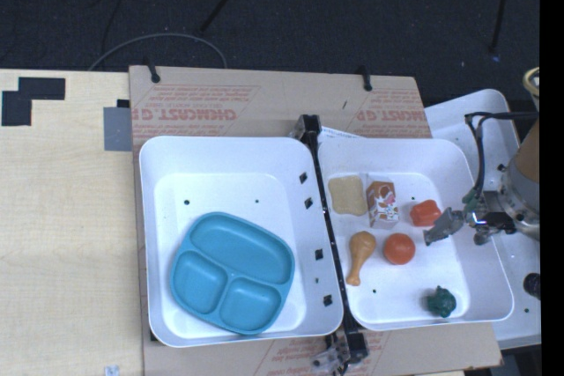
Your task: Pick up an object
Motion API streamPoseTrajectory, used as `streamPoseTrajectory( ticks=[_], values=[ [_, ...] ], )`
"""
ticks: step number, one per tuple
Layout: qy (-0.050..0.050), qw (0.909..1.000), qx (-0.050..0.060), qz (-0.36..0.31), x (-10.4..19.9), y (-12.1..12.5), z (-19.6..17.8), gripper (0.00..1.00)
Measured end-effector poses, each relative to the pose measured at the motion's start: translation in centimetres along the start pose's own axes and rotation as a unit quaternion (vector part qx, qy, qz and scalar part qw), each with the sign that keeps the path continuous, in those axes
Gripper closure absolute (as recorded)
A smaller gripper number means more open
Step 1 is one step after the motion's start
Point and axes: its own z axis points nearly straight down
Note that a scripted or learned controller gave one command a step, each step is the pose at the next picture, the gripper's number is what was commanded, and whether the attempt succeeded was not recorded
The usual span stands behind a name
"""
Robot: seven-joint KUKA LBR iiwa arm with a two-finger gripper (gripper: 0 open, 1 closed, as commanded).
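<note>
Gripper: the gripper (443,224) reaches in from the right over the right bin (480,180), its grey finger end pointing left and slightly toward the near side; whether it is open or closed cannot be told from this slanted view, and nothing shows held in it.
Nearest object: a small red-orange piece (425,211) lies just left of the gripper tip, a little to the far side, close enough that it may be touching.
Second candidate: a round red tomato (399,249) sits left of the tip and toward the near side, near but apart from it.
Key relation: both red things lie to the left of the gripper, one on each side of its line of reach; I judge the red-orange piece the likelier target, since it calls for the shorter move.
Long-axis item: a tan drumstick (359,254) lies farther left, its long axis running roughly far to near, thick end at the far end.
Other things: a small carton (382,202) and a beige bread slice (347,195) sit side by side toward the far left of this bin; a dark green piece (441,301) rests alone at the near right corner.
In the way: nothing stands between the tip and the red-orange piece; the carton just left of it could be nudged by an overshoot.
Left bin: the left bin (167,163) holds a blue divided plate (232,271), well apart from the arm.
</note>
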Motion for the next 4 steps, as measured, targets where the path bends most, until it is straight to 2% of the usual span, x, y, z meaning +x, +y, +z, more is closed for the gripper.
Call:
streamPoseTrajectory(
  ticks=[1, 2, 3, 4],
  values=[
    [-0.001, 1.0000, -0.005, -0.001, 0.0, 0.2, -0.4, 0.00],
    [0.000, 1.0000, -0.003, -0.001, 0.4, -0.2, 4.0, 0.00],
    [0.000, 1.0000, -0.002, -0.001, -0.2, 0.6, 9.3, 0.00],
    [-0.001, 1.0000, -0.005, 0.000, -0.2, 0.6, 13.3, 0.00]
  ],
)
